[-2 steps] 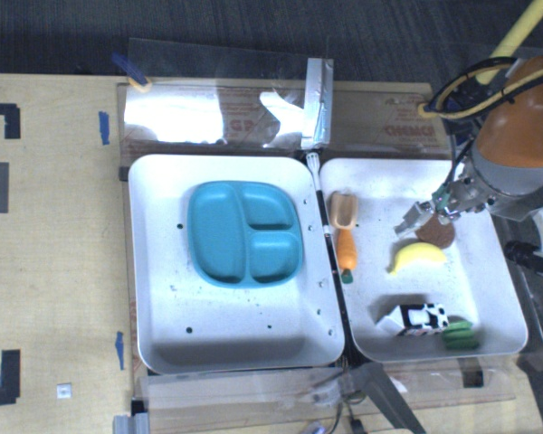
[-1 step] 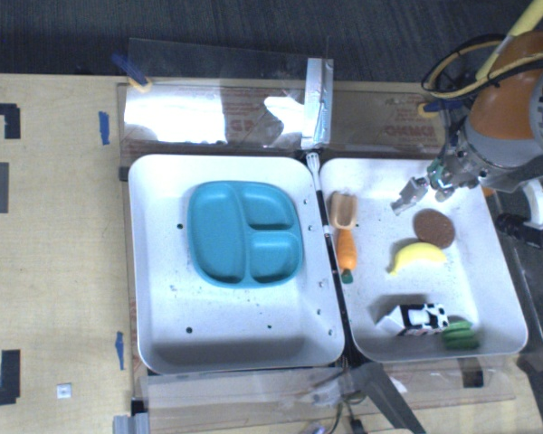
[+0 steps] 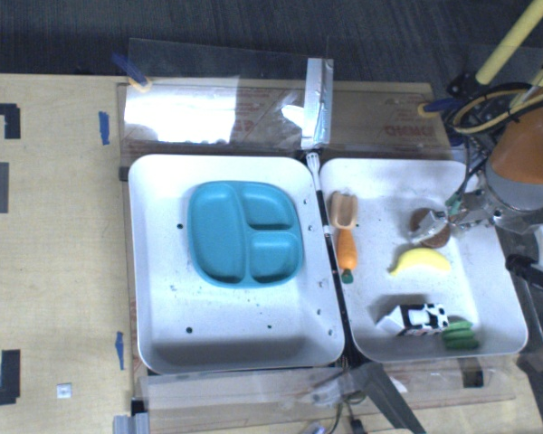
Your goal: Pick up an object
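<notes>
My gripper [image 3: 445,217] reaches in from the right over the upper middle of the right bin [image 3: 380,183]. Right at its tip lies a small brown object [image 3: 429,229]; whether it is gripped is unclear. Just below that object is a yellow banana-like piece [image 3: 421,261]. Along the bin's left wall lie a tan bread-like piece [image 3: 342,209] and an orange carrot [image 3: 346,251]. Near the front of the bin sit a black-and-white toy [image 3: 421,318] and a green piece [image 3: 459,335].
The left bin [image 3: 154,242] holds a blue divided plate [image 3: 246,233]. A clear plastic sheet [image 3: 217,107] and a metal bracket [image 3: 317,102] stand behind the bins. Cables [image 3: 489,107] and the orange-banded arm [image 3: 525,161] crowd the right side.
</notes>
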Robot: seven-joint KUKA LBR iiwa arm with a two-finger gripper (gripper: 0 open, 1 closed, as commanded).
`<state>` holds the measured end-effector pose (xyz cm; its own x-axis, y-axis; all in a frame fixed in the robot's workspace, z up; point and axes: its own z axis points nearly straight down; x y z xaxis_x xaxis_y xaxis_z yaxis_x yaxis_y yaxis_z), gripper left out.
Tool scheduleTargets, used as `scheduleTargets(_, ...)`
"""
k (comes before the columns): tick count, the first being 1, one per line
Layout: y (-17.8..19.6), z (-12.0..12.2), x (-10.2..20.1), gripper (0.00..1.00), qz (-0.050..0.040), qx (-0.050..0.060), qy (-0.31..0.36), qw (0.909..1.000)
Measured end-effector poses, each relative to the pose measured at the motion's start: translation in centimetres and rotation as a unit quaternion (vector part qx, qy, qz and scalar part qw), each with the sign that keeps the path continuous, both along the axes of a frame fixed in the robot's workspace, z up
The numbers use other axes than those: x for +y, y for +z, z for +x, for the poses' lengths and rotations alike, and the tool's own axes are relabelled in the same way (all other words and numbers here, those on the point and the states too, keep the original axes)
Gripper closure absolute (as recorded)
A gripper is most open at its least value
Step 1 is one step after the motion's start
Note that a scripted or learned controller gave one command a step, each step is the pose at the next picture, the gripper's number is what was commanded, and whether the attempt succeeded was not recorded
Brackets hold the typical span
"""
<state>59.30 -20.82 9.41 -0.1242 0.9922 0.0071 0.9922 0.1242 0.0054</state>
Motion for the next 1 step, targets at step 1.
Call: scheduleTargets(1,1.08,0.09,-0.14,1.00,-0.0027,-0.002,0.001,1.0000)
